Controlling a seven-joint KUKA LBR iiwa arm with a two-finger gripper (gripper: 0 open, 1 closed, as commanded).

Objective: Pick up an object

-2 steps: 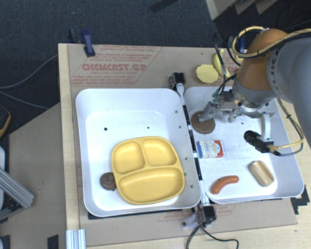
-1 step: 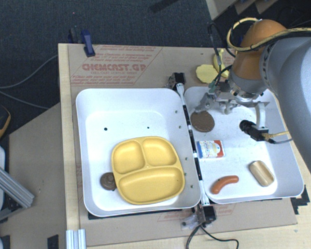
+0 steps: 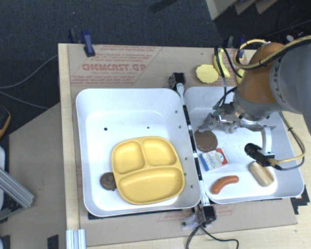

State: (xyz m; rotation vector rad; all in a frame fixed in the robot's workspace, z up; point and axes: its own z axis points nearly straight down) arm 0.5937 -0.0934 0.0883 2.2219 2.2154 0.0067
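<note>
My gripper [image 3: 221, 119] hangs low over the upper left part of the right bin [image 3: 287, 187], just above and to the right of a brown round disc [image 3: 206, 140]. Below the disc lies a small blue, white and red packet [image 3: 214, 160]. An orange-red sausage [image 3: 224, 183] rests near the bin's front wall, and a tan bread-like roll [image 3: 263, 174] lies to its right. I see nothing held in the gripper.
The left bin [image 3: 88, 118] holds a yellow divided plate [image 3: 146, 169] with a small brown round piece [image 3: 108, 181] at its left edge. A yellow lump [image 3: 207, 73] sits on the bench behind the right bin. A blue clamp [image 3: 87, 43] stands at the bench's back left.
</note>
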